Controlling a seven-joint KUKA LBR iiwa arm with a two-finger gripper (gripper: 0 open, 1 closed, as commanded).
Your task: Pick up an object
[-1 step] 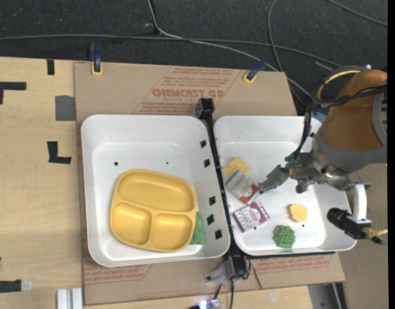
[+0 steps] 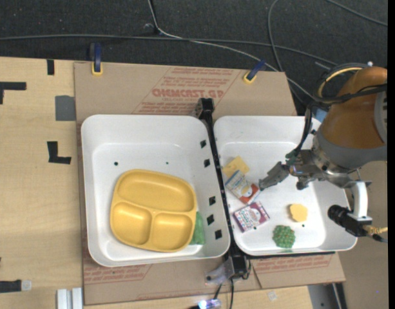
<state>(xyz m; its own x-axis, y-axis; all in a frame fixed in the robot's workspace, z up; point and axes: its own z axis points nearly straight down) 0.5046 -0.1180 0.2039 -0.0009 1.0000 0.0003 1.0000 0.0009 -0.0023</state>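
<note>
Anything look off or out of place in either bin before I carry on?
One thing: a green item in the left bin is wedged between the yellow tray and the divider wall, partly hidden. Nothing looks spilled or damaged.

One fixed overhead camera looks slantwise down on both bins.

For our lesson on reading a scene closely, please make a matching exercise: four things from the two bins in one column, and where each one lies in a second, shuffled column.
Things
1. yellow tray
2. green ball
3. purple packet
4. gripper

Places
A. near the front edge of the right bin
B. above the middle of the right bin
C. in the left bin
D. in the right bin, close to the divider between the bins

Pairs: 1-C, 2-A, 3-D, 4-B
</note>
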